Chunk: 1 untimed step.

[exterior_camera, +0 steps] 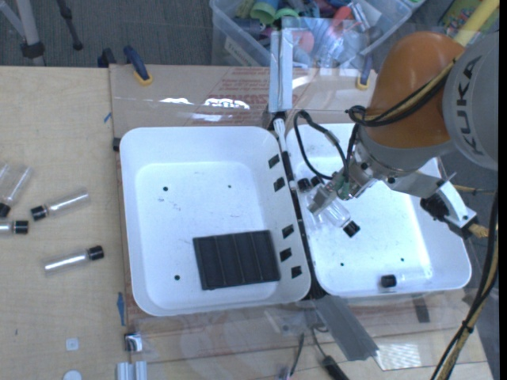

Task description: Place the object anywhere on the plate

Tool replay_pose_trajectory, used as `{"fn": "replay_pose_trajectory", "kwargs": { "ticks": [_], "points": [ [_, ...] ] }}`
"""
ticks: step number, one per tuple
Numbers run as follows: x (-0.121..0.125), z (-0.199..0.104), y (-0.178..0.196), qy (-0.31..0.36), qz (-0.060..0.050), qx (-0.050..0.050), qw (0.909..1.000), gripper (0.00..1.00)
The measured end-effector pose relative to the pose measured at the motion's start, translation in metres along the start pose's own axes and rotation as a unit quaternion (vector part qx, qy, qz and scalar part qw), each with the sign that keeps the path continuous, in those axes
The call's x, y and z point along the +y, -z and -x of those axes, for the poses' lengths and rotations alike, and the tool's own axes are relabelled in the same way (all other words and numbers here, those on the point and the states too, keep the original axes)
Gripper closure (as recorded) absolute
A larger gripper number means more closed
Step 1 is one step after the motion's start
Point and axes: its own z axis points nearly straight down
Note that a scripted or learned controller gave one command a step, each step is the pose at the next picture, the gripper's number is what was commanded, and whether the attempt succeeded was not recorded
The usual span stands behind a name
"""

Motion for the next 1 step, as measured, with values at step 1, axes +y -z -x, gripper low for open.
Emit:
{"fn": "replay_pose_trajectory", "kwargs": {
  "ticks": [1],
  "points": [
    [0.0288, -0.0613, -0.0101, 0.023, -0.001, 0.0, 0.9997, 1.0]
  ]
}}
